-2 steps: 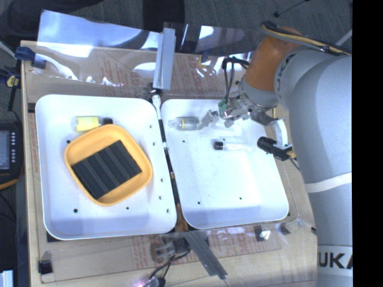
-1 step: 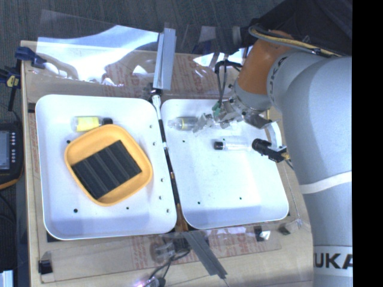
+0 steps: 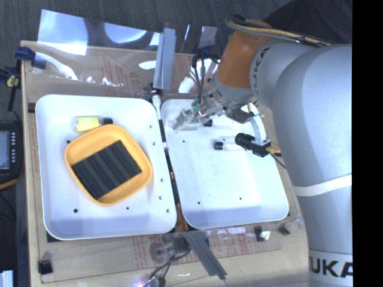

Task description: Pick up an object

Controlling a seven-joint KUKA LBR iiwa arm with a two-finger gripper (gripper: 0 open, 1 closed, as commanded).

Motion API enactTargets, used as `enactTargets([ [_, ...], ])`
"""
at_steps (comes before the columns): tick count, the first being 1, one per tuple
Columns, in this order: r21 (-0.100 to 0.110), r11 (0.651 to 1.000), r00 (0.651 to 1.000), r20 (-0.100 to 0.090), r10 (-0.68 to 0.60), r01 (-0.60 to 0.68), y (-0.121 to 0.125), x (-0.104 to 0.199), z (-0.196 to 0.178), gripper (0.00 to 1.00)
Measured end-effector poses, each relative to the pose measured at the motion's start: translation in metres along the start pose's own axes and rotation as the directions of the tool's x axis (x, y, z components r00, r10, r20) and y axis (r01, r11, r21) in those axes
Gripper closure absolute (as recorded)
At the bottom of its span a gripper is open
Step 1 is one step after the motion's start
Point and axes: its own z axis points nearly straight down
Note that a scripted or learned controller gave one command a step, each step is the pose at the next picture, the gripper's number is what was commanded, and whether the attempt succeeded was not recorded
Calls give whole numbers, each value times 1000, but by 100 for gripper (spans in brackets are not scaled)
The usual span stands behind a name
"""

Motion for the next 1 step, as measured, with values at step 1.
enactTargets([
  [1, -7, 998, 998, -3, -55, 55, -21, -76, 28, 0],
])
